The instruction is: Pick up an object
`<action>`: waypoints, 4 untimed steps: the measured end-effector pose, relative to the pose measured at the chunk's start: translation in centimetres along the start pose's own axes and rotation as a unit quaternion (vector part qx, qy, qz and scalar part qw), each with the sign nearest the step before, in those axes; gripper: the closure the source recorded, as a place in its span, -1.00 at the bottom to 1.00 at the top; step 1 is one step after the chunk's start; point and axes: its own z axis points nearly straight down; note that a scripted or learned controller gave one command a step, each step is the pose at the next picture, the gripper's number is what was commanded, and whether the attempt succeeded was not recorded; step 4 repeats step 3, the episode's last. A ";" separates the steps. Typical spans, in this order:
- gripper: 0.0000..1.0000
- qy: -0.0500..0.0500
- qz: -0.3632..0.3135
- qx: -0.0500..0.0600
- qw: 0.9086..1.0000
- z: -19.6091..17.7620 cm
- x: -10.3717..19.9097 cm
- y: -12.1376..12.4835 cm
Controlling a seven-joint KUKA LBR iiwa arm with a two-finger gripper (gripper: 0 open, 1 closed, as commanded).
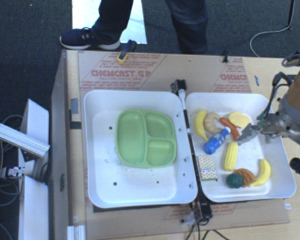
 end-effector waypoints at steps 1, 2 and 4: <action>-1.00 -0.001 0.001 -0.002 1.000 13.7 -0.4 4.2; 1.00 0.000 0.001 -0.002 1.000 12.7 -0.4 4.3; 1.00 0.000 0.000 -0.002 1.000 3.7 8.4 5.0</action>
